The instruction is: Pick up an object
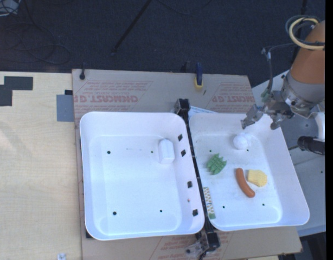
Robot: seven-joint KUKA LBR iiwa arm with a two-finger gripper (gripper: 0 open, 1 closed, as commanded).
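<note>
Four small objects lie in the right bin: a white ball near its far edge, a green piece, a sausage and a yellow block mid-floor. The gripper hovers over the far right corner, fingers spread, holding nothing. Approach stage, apparently; next it must descend onto one.

Gripper above right bin, open

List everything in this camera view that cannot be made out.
1. Claw: small and blurred above the right bin's far rim; its finger state is unreadable.
2. White object in the left bin: blends into the white floor; identity unclear.
3. Green object: too small to name.
4. Arm: cut off by the frame's right side.
</note>
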